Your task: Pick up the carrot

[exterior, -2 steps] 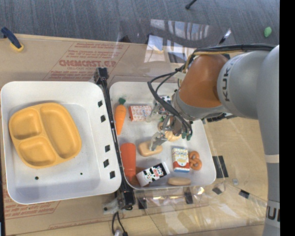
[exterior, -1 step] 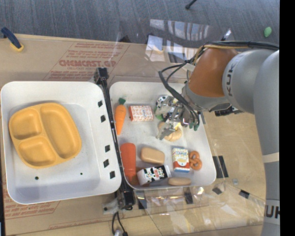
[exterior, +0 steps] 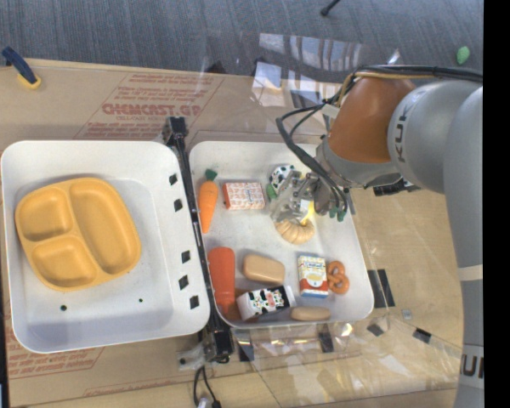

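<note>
Carrot (exterior: 207, 204) lies untouched at left edge of right bin (exterior: 357, 262), beside divider. Gripper (exterior: 308, 195) hovers over croissant (exterior: 295, 228), well apart; finger state: cannot tell. Pick not begun.

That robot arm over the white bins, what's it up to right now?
The grey arm's gripper hangs over the upper right part of the right white bin, above a pale croissant-like pastry toy. The small orange carrot with a green top lies untouched against that bin's left wall, well away from it. A yellow divided plate sits in the left white bin.
</note>
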Controlling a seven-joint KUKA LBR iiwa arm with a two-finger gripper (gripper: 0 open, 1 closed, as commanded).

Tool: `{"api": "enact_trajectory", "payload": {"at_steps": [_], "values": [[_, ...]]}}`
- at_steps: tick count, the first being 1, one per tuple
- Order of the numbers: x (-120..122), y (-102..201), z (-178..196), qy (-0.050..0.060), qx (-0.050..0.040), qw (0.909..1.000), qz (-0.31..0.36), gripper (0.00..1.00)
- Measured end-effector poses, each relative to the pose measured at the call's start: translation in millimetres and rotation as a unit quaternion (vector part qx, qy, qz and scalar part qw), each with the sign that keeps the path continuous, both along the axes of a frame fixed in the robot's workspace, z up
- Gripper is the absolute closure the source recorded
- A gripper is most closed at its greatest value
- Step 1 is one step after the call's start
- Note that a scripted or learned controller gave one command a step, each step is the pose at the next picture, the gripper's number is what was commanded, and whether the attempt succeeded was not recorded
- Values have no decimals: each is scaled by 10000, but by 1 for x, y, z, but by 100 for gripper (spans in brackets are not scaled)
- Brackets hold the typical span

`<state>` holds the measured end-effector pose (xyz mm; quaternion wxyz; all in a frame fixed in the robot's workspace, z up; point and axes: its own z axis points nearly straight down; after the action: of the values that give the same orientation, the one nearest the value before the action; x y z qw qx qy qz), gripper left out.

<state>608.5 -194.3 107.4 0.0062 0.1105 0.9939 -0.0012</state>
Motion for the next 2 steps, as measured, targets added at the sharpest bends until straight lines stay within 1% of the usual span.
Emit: {"api": "enact_trajectory", "payload": {"at_steps": [1, 2], "values": [[-89, 11, 106, -1, -4, 9998, -184, 100], [-116, -7, 224, 1, -26, 9982, 605, 100]]}}
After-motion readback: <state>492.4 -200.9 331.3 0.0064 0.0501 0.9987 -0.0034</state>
